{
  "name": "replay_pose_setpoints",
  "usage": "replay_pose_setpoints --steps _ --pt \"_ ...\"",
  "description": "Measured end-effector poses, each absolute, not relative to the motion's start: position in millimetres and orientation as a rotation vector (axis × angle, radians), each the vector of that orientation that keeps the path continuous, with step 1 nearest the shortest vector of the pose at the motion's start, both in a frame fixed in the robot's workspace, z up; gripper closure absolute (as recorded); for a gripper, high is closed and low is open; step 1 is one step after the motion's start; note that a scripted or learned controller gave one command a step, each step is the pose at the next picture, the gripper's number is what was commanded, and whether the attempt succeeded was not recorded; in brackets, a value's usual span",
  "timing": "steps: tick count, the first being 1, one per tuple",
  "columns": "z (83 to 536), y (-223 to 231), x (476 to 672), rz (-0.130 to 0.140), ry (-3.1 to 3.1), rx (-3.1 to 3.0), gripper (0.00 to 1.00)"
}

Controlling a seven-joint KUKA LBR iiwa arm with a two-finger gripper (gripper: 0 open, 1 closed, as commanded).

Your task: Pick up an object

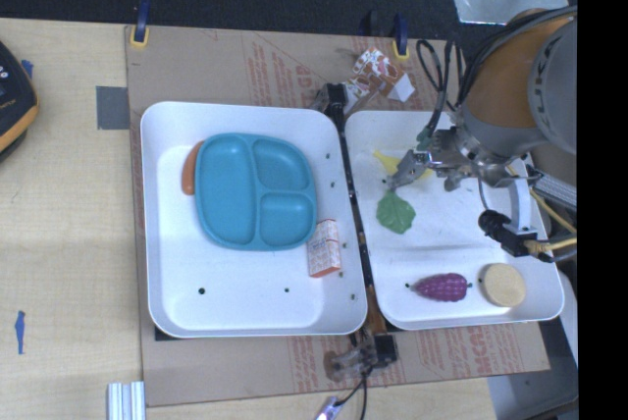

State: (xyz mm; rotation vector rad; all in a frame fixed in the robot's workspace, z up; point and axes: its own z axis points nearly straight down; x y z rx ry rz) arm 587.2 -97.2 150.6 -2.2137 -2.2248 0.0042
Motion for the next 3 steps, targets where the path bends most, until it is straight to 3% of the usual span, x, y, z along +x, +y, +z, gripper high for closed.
replay_pose_setpoints --steps 1,2,3 --pt "91.2 -91.6 573.1 0.006 -2.225 -2.213 0.0" --pt "91.5 -91.5 569.2 0.006 -2.224 -2.213 0.0" --pt "101.7 -92.2 569.2 0.009 -2.224 -2.211 1.0"
